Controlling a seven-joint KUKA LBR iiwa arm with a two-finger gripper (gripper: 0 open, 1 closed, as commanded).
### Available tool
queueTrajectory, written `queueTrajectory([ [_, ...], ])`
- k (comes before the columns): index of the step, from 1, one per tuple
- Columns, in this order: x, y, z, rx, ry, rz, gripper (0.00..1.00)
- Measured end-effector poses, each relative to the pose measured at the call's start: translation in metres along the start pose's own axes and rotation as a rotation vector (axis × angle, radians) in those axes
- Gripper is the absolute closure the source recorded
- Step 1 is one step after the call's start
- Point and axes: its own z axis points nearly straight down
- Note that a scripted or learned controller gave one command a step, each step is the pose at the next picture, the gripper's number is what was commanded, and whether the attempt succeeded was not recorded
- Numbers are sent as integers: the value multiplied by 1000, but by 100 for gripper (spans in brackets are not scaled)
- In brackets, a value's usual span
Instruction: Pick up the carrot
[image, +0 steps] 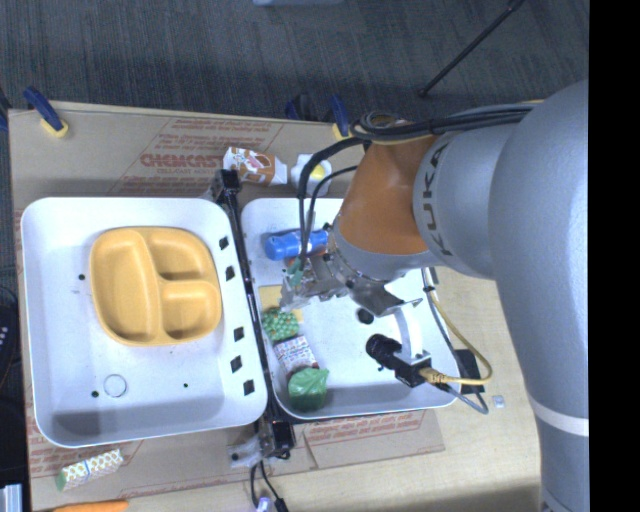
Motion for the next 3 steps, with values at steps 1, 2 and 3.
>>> queueTrajectory([
  [1,63,-28,1,2,-1,21,100],
  [2,45,-38,-24,-2,-3,-281,100],
  [3,18,-43,-86,-2,-3,-368,100],
])
